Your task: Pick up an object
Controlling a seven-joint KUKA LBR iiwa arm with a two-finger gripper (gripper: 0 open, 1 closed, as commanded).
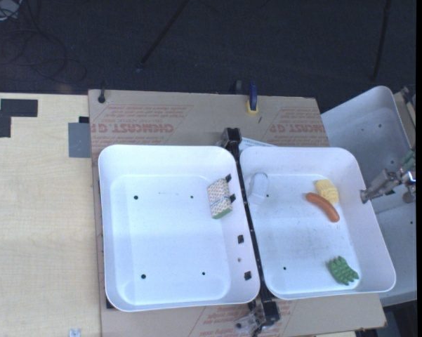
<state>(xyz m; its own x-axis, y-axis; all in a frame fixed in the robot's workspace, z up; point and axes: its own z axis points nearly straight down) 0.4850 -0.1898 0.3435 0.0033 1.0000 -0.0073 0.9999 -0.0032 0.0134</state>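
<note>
Starting at the left of the worktop [42, 209], you've got the left bin [119, 286] w/ just one item: a small patterned block [220, 197] up against its right wall, near the divider. Moving right, the right bin [368, 258] holds a clear cup [258, 185] at its upper left, hard to make out, then a yellow corn piece [327, 189] touching or just beside an orange sausage [323, 206], and a green veg piece [343, 270] well apart, lower right. At the far right edge the gripper [386, 184] sits outside the bin rim, nothing in it; I can't tell if it's open or closed. Looks like the approach step, no pick yet. Next move likely needs you to swing left over the corn/sausage pair, nearest targets, then descend.
</note>
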